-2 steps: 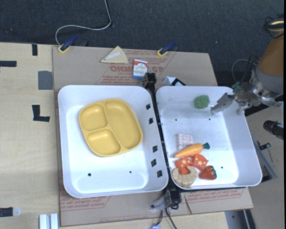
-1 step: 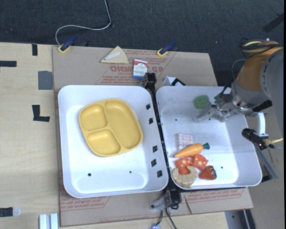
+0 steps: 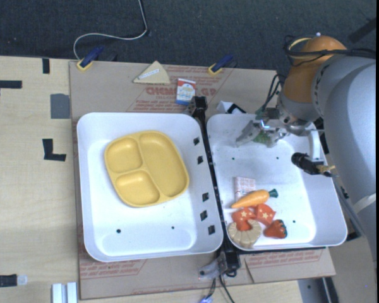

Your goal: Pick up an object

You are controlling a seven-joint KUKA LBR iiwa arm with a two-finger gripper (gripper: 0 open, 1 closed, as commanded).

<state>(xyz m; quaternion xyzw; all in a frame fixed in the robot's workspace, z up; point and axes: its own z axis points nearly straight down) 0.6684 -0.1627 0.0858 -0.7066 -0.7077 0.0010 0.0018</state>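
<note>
My jaws hang over the far part of the right shallow white plastic bin [image 3: 316, 223], near its back wall, w/ something small and green showing just beside them. Can't tell whether my jaws are spread or pressed together; the angle is too slanted and the metal blurs.

Likeliest target, in my judgement: the small orange plastic carrot w/ a green top [image 3: 252, 197]. It lies on its side toward the near end of that bin, well apart from my jaws. It looks like hollow toy food, so prob. light, stiff and a bit slick. It tapers, so I'd take it across the thicker middle, not the tip.

Just behind it sits a small pale pink flat block [image 3: 244, 184]. In front, touching or nearly so, are a red toy piece w/ orange star shapes [image 3: 256, 216], a beige scalloped shell-like toy [image 3: 244, 235] and a red strawberry-like toy [image 3: 276, 229]. Tight cluster; neighbours may get nudged.

The left white bin [image 3: 95, 232] holds a yellow three-compartment plastic plate [image 3: 145, 167]. Both bins rest on brown cardboard [image 3: 114, 87] on the desk.
</note>
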